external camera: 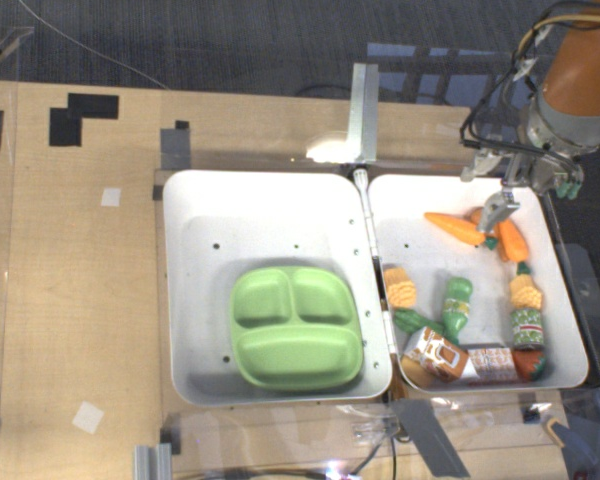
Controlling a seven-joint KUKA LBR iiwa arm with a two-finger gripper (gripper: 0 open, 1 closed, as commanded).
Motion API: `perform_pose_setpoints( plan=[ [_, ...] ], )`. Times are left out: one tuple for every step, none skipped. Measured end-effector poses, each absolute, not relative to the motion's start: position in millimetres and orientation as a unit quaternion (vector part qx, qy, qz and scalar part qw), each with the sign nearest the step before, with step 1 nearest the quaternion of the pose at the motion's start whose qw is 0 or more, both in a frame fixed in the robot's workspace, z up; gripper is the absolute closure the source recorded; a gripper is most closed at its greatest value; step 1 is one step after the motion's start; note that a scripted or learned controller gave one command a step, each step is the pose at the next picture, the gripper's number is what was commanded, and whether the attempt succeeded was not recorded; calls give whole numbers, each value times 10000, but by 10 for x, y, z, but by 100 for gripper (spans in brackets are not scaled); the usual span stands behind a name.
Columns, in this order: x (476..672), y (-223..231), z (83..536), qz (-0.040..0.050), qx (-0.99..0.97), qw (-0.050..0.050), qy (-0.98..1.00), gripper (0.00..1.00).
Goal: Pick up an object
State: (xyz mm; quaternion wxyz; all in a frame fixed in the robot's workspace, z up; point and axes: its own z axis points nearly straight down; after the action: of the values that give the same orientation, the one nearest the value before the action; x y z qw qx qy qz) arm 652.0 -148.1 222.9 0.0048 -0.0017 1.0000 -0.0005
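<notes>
Hanging over the far part of the right shallow white bin (570, 360), the grey two-finger gripper (497, 212) is just above two orange plastic carrots (456, 228). I cannot tell how it is set, and nothing appears held. The green compartment plate (295, 326) lies in the left white bin (195, 268).
</notes>
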Motion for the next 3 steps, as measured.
perform_pose_setpoints(
  plan=[
    [6701,-1995,892,-19,-403,30,9992,0],
    [5979,-1533,896,-18,-1593,68,9872,0],
    [5632,-1104,909,-15,-1257,82,9920,0]
  ],
)
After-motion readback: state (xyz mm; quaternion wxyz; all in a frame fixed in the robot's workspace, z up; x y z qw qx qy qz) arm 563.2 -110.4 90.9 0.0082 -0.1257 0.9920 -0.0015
